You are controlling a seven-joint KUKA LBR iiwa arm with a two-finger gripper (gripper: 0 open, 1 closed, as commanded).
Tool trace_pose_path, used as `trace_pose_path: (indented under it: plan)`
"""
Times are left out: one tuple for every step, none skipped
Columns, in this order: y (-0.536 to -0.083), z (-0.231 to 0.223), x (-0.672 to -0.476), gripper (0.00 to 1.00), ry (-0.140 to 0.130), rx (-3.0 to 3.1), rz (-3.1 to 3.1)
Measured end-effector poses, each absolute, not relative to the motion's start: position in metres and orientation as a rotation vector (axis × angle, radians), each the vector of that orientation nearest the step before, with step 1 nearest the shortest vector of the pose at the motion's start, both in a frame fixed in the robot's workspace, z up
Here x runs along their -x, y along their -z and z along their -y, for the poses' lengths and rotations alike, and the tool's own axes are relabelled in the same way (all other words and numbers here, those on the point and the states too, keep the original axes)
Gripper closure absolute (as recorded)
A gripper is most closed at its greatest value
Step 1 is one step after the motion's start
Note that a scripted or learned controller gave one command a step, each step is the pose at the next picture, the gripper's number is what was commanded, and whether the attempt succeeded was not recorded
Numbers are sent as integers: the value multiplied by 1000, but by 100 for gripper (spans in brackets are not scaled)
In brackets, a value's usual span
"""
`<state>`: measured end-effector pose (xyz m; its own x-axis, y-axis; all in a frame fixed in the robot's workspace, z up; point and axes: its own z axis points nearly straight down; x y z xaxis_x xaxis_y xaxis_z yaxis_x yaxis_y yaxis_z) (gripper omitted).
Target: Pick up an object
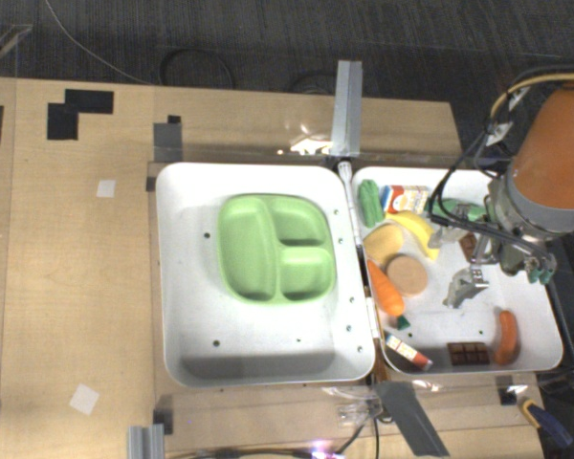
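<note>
The wooden bench (pixel 67 285) bears two white bins (pixel 182 333), one green tray (pixel 273 247), and the gripper (pixel 467 285), apparently spread, pinching nothing.

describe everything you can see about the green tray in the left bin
The green tray is a pale green, plastic-looking divided plate with rounded corners and three compartments: one long one on its left and two smaller ones on its right. It lies flat, right side up, near the middle of the left bin, resting on its white floor, with nothing on it.
</note>
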<state>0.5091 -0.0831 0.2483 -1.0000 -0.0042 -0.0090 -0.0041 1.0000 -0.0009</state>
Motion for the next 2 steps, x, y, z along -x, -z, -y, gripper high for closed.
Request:
trace_pose_path:
  plan:
    - [-115,87,-512,0,-2,60,-3141]
    - [-96,83,-523,0,3,-116,-3110]
